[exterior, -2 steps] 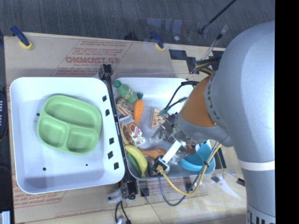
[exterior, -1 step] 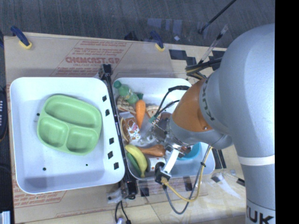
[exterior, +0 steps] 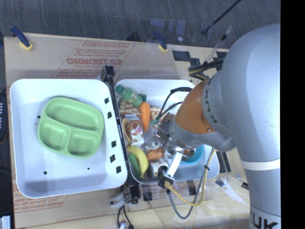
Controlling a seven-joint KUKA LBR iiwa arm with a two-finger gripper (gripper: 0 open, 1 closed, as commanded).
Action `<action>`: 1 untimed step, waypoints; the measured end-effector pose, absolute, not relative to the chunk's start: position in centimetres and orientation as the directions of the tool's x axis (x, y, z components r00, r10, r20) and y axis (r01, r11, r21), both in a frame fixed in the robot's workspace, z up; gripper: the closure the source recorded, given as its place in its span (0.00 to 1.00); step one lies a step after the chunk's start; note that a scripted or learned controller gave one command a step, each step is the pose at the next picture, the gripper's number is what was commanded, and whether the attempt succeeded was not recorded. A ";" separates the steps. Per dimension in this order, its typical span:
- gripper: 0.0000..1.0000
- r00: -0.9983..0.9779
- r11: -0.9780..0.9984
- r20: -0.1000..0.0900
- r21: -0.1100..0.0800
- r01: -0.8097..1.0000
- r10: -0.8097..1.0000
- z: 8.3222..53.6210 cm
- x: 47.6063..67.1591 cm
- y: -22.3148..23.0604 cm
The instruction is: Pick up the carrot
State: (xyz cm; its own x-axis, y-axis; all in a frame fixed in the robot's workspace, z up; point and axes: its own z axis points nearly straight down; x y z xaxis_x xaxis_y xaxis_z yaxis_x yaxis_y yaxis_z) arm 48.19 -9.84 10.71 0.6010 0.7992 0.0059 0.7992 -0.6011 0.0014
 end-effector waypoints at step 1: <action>1.00 0.893 -0.893 0.001 -0.004 0.450 0.450 11.9 47.8 -9.6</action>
State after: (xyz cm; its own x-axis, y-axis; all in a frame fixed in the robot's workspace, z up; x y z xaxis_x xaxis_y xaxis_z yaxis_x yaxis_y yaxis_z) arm 47.80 -9.64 11.94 0.8930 0.4500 0.0009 0.4500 -0.8930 -0.0037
